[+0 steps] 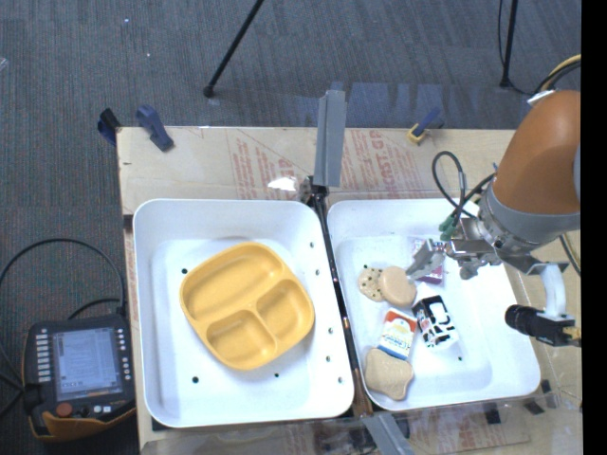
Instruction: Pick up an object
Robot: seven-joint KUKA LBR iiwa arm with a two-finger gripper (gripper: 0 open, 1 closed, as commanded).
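My gripper (444, 262) hangs over the back of the right bin (507, 373), reaching in from the right under the orange-banded wrist. Its two fingers stand apart, so it is open, and a small purple and white packet (432, 269) lies just below them. To the left are a chocolate-chip cookie (371, 282) and a tan round piece (398, 289). Closer to the front lie a black and white packet (436, 320), an orange, white and blue packet (398, 335) and a tan biscuit-shaped piece (389, 373).
The left bin (156, 254) holds a yellow divided plate (247, 303). A grey post (330, 150) stands behind the wall between the bins. A black attachment (536, 322) sticks out from the arm over the right bin's right edge. A teach pendant (81, 363) lies on the floor at left.
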